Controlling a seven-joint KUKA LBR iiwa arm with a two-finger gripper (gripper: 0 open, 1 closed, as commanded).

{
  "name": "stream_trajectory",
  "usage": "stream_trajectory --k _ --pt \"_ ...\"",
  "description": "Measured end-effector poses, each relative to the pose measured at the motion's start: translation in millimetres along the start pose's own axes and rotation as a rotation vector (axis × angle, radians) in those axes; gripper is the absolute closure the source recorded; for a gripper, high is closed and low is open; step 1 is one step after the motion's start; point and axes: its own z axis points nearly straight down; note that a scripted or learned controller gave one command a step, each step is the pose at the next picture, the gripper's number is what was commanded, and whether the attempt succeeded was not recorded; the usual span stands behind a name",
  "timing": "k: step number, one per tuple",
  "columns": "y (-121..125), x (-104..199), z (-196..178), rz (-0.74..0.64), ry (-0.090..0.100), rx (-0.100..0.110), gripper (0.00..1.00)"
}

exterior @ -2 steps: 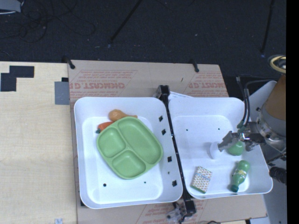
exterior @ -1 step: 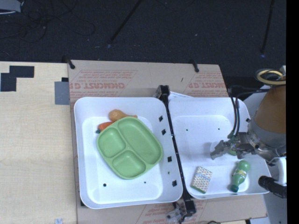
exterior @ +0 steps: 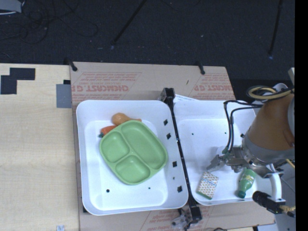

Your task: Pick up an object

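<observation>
While nothing is between the fingers yet, the scene reads plainly from left to right. Inside the left white plastic bin (exterior: 91,186), a green three-compartment plastic plate (exterior: 133,151) lies tilted toward the middle, and at its eleven o'clock edge an orange toy carrot-like piece (exterior: 120,119) is partly tucked beneath it, probably just where it fell. Behind both bins, flattened brown cardboard (exterior: 106,83) carries red mirrored lettering that I cannot read with confidence. In the right white plastic bin (exterior: 202,114), a small speckled green-and-white packet (exterior: 208,185) lies flat at six o'clock; its print is too small to read. At its three o'clock rests a small green bottle (exterior: 246,183). The two-finger gripper (exterior: 226,160) hangs at the packet's one o'clock, its fingers apparently spread apart, holding nothing; the packet seems the nearest likely pick.
</observation>
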Motion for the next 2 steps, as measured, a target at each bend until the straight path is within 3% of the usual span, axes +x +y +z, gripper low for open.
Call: stream_trajectory --k 1,2 --pt "1 -2 -13 0.006 -0.001 -0.003 1.00" --pt "0 -2 -54 -0.001 -0.004 -0.011 1.00"
